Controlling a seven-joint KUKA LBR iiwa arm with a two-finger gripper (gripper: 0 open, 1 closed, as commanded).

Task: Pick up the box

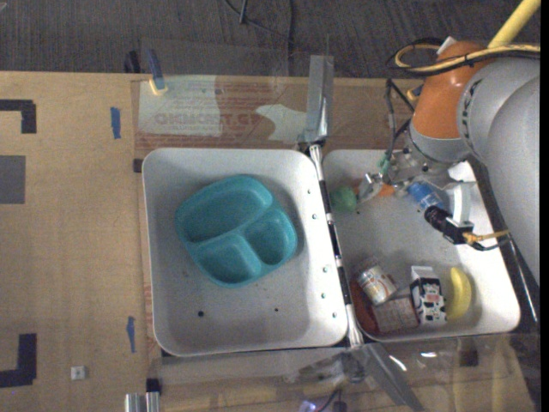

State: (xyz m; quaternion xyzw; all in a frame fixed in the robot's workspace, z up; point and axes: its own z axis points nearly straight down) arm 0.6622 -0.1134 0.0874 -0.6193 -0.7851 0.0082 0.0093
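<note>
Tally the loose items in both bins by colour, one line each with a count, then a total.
Teal: 1, the divided tray in the left bin
Green: 1, the ball
Yellow: 1, the banana
Silver: 1, the can
White with print: 1, the box
Reddish brown: 1, the flat pack
Total: 6. Items under the pincer are too hidden to count.

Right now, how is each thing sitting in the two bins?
teal divided plate: flat, right way up, in the left bin.
green ball: resting at the right bin's left wall.
can: lying on its side.
box: lying near the front wall, beside the banana.
tool: low over the right bin's back part.
</note>
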